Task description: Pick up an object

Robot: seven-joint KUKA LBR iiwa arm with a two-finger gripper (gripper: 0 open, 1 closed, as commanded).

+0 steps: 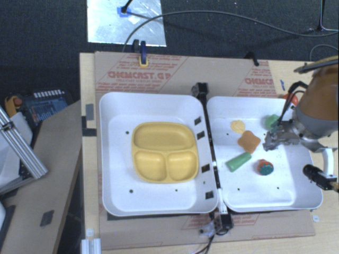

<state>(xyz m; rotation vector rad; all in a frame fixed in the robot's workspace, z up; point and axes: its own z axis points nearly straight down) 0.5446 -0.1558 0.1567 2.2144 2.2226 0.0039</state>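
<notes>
In the right bin (254,194) lie several small objects: a yellow round piece (238,126), an orange-brown block (248,141), a green cylinder (238,161), a red and teal ball (265,167) and a green piece (271,121) at the back right, partly hidden by the arm. My gripper (271,142) reaches in from the right and hangs low just right of the orange-brown block and above the ball. No object shows between its tips.
The left bin (114,157) holds a yellow three-compartment tray (163,151). A black clamp (201,90) sits at the back where the bins meet. Cables run over the dark floor behind. Grey equipment stands at the far left.
</notes>
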